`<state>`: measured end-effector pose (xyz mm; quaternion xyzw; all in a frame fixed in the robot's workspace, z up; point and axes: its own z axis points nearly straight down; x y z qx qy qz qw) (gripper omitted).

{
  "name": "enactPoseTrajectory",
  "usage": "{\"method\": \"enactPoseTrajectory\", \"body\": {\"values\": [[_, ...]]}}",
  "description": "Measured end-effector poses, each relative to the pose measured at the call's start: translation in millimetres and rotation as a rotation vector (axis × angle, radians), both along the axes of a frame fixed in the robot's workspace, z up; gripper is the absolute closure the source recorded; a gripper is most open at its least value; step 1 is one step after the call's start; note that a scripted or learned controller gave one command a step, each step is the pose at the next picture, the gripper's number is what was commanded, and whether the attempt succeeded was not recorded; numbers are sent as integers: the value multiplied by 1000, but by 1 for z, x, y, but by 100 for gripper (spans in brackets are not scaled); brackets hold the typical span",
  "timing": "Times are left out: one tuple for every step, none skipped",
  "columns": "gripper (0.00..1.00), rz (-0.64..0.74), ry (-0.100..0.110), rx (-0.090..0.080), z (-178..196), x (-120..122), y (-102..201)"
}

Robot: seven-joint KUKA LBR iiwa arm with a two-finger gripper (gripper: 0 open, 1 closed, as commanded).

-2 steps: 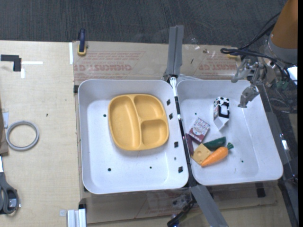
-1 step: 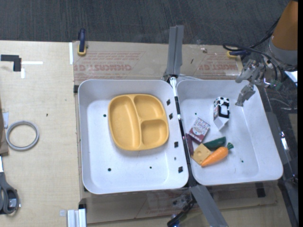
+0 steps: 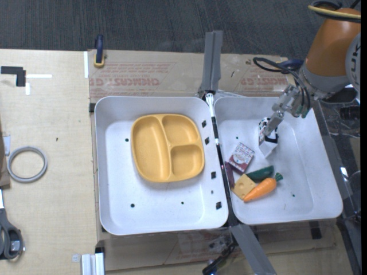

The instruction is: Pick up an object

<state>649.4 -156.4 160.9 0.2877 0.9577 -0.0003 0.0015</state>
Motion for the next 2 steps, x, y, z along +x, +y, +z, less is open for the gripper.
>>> {"method": "enactPoseTrajectory", "body": {"values": [[0, -168, -37, -2, -51, -13, -7], [0, -425, -38, -3, -51, -9, 45]]}}
